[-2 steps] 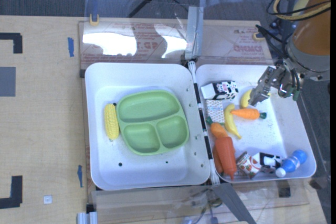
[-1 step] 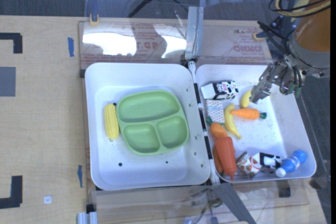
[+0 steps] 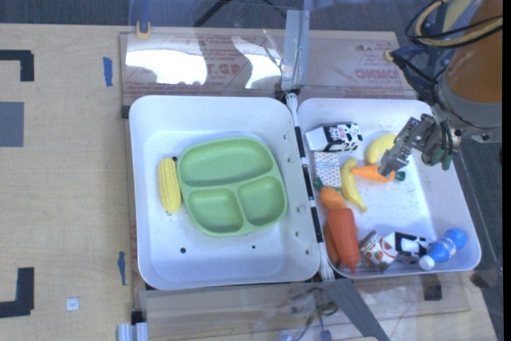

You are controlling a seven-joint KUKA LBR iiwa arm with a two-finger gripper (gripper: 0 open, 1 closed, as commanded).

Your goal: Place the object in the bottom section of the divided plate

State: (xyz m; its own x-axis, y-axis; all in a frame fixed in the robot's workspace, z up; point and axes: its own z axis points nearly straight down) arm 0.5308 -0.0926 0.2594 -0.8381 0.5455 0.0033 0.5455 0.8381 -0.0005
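Note:
The green divided plate (image 3: pixel 231 186) lies in the left bin (image 3: pixel 152 251), with one long section toward the back and two smaller ones toward the front, all bare. My gripper (image 3: pixel 394 166) hangs over the right bin (image 3: pixel 447 212), its tip just above a small orange carrot (image 3: pixel 369 172) and beside a yellow lemon-like fruit (image 3: pixel 382 145). A banana (image 3: pixel 351 184) lies just to the left of the carrot. Nothing shows in its grasp.
A corn cob (image 3: pixel 168 184) lies left of the plate. The right bin also holds a cow-patterned carton (image 3: pixel 339 135), a large orange carrot (image 3: pixel 343 235), a blue-capped bottle (image 3: pixel 443 246) and small packets (image 3: pixel 379 250). A metal divider (image 3: pixel 295 52) stands behind the bins.

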